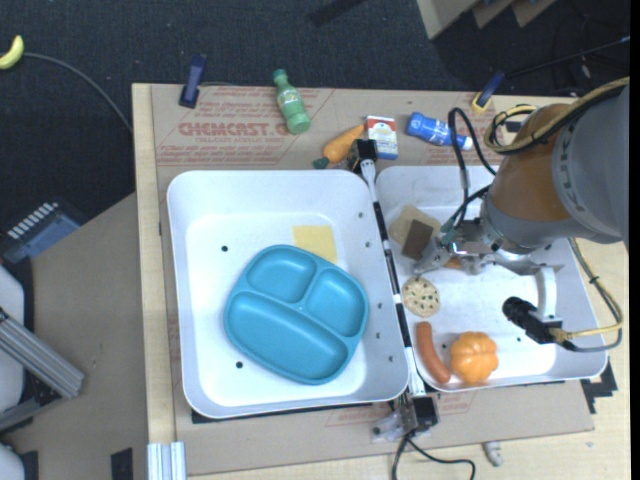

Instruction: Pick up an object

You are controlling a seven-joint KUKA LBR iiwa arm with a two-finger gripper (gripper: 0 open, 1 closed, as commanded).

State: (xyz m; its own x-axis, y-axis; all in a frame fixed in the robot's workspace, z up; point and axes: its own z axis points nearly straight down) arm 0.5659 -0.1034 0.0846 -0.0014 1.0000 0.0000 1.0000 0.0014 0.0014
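Observation:
The right bin (560, 368) holds a brown block (411, 235), a round cookie (421, 295), a red sausage (431, 354) and an orange pumpkin (473, 357). My gripper (448, 253) hangs low over this bin's upper left part, just right of the brown block and above the cookie. A small orange bit shows at the gripper's tip; what it is cannot be made out. The grey arm with its orange band (530, 183) covers the bin's upper right. In the left bin (200, 208) lie a blue divided plate (295, 311) and a yellow cheese slice (316, 240).
On the board behind the bins lie a green bottle (292, 103), a carrot (343, 144), a small white carton (381, 136), a blue can (432, 129) and a blue marker (192, 80). Black cables (465, 168) run along the arm.

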